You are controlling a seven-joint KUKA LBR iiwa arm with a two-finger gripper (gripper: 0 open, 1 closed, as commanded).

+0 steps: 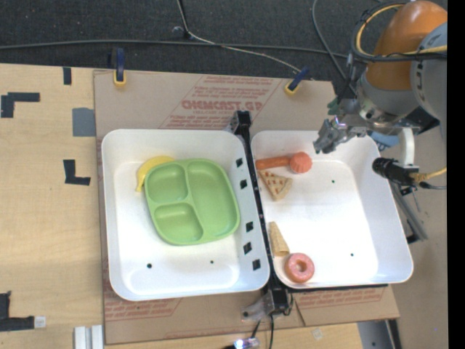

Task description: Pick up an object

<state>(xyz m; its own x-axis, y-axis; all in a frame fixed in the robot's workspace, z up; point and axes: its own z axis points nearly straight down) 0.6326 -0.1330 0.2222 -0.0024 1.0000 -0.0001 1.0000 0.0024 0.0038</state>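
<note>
Orange and slim, a carrot [283, 163] lies in the upper left of the right bin [363, 217], near the dividing wall between the two bins, and it is the nearest thing to the gripper [328, 138]. The gripper is seen at the upper edge of that bin, just right of the carrot's rounded end and apart from it; nothing is seen held, and whether it is apart or together cannot be told.

A miss is judged likely if the descent is made at the present spot, since the carrot sits to the left. Its round body could be rolled aside by an off-centre touch. A waffle piece [277, 186] lies just below the carrot, touching or nearly so, and could be nudged or caught along with it. The bin's upper rim is close, and a strike on it is a risk.

Lower in the same bin, a cone [279, 238] and a pink donut [298, 267] lie well apart from the gripper. In the left bin [123, 217], a green tray [192, 201] partly covers a banana [149, 170]. Cardboard covers the worktop [43, 217].
</note>
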